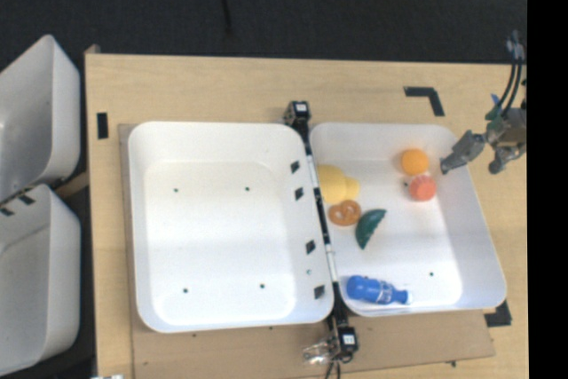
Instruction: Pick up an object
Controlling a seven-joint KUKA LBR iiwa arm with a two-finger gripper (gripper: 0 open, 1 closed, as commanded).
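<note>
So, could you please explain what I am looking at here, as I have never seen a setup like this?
This is a single camera fixed above a wooden bench, looking down at a slant. Two shallow white bins sit side by side. The right bin holds small toy-like items: an orange ball, a red piece just below it, a yellow piece against the bin's left wall, an orange ring, a green piece and a blue bottle. The left bin sits beside it. At the view's right edge, over the right bin's upper corner, is the robot's gripper, the two-finger hand of an arm that reaches in from that side. It holds nothing. Its job is to pick up one item.
</note>
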